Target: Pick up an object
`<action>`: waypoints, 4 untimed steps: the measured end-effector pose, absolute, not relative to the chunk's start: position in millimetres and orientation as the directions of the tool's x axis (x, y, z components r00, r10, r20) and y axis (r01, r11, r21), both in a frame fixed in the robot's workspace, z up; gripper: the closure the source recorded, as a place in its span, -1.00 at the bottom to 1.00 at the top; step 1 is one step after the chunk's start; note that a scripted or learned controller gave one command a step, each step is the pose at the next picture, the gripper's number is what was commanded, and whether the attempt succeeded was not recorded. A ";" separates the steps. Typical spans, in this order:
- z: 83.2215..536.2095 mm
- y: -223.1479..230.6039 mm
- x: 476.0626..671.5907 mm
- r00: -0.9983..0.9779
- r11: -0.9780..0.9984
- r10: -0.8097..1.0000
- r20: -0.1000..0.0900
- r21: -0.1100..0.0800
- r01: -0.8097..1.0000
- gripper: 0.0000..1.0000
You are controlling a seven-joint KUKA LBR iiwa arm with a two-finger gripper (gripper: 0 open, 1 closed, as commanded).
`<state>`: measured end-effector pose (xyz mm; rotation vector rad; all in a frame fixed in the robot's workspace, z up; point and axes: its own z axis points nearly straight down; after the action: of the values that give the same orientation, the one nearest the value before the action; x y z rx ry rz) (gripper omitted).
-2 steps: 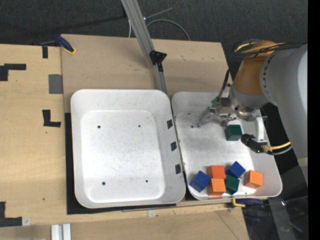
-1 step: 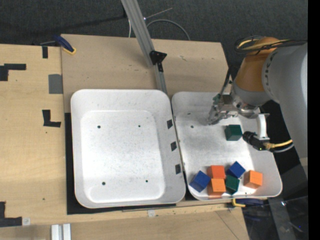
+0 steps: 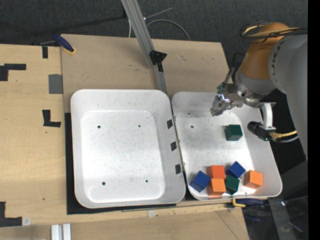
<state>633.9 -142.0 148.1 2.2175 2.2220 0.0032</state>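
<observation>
The gripper (image 3: 220, 105) is hovering over the right bin (image 3: 200, 134), grip state unclear; the lone green block (image 3: 233, 132) is lying near, toward five o'clock.

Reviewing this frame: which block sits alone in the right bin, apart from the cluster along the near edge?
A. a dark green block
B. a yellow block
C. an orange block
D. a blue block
A. The dark green block lies by itself mid-bin in the right bin, just below the gripper, while the orange and blue blocks are bunched at the near edge.
</observation>
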 end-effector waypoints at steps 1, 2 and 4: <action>195.7 -149.8 632.7 -0.001 0.001 1.000 -0.001 0.004 1.000 1.00; 258.8 -154.3 634.7 -0.001 0.001 1.000 -0.002 0.006 1.000 1.00; 237.4 -44.1 628.7 -0.006 0.006 1.000 0.002 -0.002 1.000 1.00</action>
<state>628.7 -44.1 237.4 2.2165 2.2304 -0.0011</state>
